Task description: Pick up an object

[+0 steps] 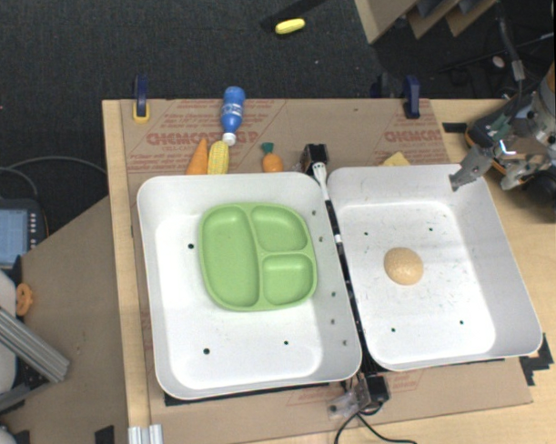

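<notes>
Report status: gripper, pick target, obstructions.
Gripper at right bin's far right corner, above the rim, holding nothing. Round tan object alone mid-bin, untouched. Green divided plate in left bin. Path unobstructed.

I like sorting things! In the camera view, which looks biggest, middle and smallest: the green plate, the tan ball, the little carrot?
1. green plate, by far the biggest.
2. tan ball.
3. little carrot, a bit smaller, though it lies farther from the camera, so not certain.
</notes>
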